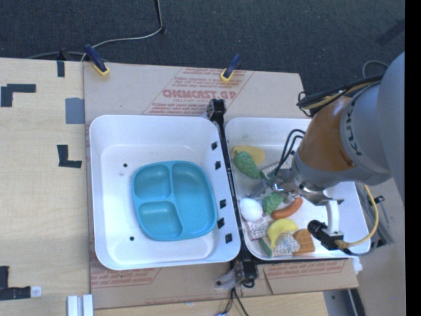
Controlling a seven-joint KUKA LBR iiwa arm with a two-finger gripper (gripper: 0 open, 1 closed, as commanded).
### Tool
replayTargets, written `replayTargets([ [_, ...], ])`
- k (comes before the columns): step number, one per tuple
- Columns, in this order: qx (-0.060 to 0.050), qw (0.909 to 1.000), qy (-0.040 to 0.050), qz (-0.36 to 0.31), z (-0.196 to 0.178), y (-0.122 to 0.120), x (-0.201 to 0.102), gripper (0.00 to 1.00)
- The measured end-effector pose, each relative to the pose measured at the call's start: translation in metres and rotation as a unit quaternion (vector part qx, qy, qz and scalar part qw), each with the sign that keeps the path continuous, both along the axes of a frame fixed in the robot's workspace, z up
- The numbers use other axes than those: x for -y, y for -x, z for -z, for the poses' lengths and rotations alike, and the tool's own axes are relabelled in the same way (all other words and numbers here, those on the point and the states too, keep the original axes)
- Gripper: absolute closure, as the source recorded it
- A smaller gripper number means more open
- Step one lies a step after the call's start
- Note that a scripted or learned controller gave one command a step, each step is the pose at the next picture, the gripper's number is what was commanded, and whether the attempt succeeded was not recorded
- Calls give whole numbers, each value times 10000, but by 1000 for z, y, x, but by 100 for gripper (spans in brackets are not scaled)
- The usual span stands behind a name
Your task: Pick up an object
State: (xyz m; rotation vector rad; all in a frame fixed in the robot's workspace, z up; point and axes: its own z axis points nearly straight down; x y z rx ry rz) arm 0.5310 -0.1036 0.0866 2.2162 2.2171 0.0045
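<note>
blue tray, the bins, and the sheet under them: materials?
Blue tray: looks like moulded plastic, smooth with a soft sheen, three pressed compartments. White bins: probably thin plastic, glossy, rounded rims. Sheet under them: brown corrugated cardboard by its look, matte, red print, clamped at the far edge.

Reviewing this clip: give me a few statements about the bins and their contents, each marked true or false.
1. The blue three-compartment plastic tray lies in the left white bin. True.
2. The white egg-shaped toy sits on the tray. False: it lies in the right white bin.
3. The orange-red toy sausage lies in the right bin. True.
4. The toys are spread across both bins. False: they cluster in the right bin.
</note>
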Motion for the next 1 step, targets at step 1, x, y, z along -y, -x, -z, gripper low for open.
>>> replayTargets([
  [1, -4, 10000, 0, 2, -10, 0, 0, 100],
])
